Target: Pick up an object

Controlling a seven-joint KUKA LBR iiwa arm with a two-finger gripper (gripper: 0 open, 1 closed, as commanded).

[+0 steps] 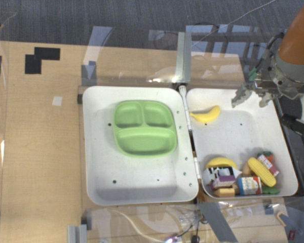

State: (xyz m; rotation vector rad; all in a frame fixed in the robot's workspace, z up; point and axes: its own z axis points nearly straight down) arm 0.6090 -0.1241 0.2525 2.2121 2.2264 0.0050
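A yellow banana (206, 114) lies near the back left of the right bin (273, 135). At that bin's front sits a cluster: a yellow and black item (221, 167), a corn cob (261, 171), a small carton (249, 185) and a red packet (267, 162). My gripper (252, 98) hangs over the bin's back right, to the right of the banana, its two fingers spread open with nothing between them.
The left bin (99, 156) holds a green divided plate (144, 127). A metal divider rail (188, 130) runs between the bins. Clear panels and metal posts stand behind the bins. The arm's orange band (300, 39) is at the upper right.
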